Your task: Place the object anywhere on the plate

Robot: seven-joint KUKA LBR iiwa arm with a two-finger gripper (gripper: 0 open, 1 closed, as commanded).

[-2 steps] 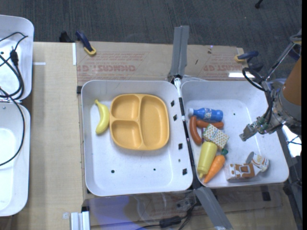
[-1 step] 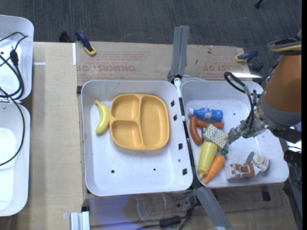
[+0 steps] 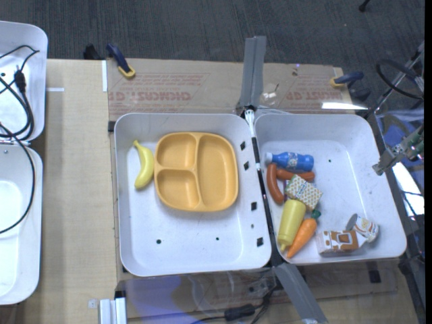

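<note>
Overhead, two white bins are seen on a pale wood bench, with cardboard [image 3: 223, 90] behind them and dark carpet beyond. The left bin [image 3: 135, 248] holds a yellow three-part plate [image 3: 197, 171]. A banana [image 3: 143, 166] lies just beside its left edge, off the plate. In the right bin [image 3: 368, 181] a bottle [image 3: 290, 160], sausage [image 3: 275, 184], carrot [image 3: 302, 236] and carton [image 3: 345, 238] are noted. The gripper [image 3: 398, 152] is cut off at the right rim; whether it is wide or narrow cannot be told.
</note>
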